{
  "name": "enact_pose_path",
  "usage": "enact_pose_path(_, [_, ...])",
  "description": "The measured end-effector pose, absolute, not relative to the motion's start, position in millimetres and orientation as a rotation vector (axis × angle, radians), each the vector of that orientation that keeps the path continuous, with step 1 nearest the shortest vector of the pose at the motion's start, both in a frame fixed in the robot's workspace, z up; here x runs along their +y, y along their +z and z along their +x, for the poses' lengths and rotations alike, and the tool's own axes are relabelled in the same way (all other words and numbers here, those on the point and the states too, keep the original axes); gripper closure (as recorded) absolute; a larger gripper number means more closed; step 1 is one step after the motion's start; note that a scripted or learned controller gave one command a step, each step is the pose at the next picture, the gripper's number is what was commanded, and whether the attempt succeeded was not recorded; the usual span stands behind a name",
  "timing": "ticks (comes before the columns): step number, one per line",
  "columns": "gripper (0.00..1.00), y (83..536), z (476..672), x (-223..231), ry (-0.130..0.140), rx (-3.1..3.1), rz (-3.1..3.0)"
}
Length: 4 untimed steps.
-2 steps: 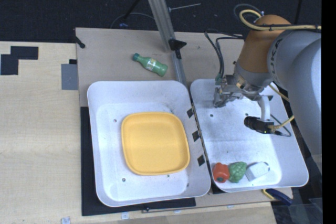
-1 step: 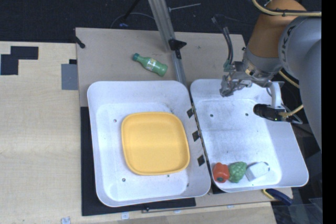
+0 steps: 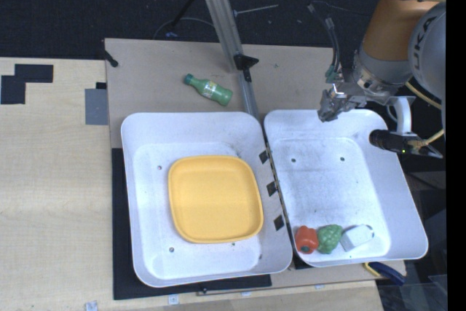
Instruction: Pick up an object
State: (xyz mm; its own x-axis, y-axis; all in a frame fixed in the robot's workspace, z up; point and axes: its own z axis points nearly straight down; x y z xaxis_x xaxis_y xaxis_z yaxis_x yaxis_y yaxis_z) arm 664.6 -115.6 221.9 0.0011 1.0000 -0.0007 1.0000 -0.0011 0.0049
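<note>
Camera view: my gripper [image 3: 329,110] hangs over the right bin's [image 3: 397,189] far rim.
Grip: nothing held.
Targets: red object [image 3: 306,239], green object [image 3: 329,237], white block [image 3: 356,237], near edge.
Progress: pick not begun.

Left bin [image 3: 138,135]: white, grey-speckled floor, holds plain yellow plate [image 3: 215,198]. Right bin [image 3: 397,189]: white, grey scuffing. Near right bin's front rim: red-orange piece [image 3: 306,239], green knobbly piece [image 3: 330,237], white block [image 3: 357,237]. Behind left bin, on tan table [image 3: 291,73]: green bottle [image 3: 208,89] with pale label. Arm [image 3: 397,18]: orange band, grey below. Floor behind table: black.
</note>
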Motion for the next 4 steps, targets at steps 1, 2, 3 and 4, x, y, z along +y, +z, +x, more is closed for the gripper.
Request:
enact_pose_path(1, [1.00,272.4,665.2,-116.4,0.004,2.218,2.220])
enact_pose_path(2, [1.00,257.0,659.3,-59.1,0.000,2.226,2.219])
enact_pose_path(3, [1.00,241.4,654.8,-10.3,-0.001,2.226,2.219])
enact_pose_path(4, [1.00,229.6,655.0,47.5,0.000,2.227,2.218])
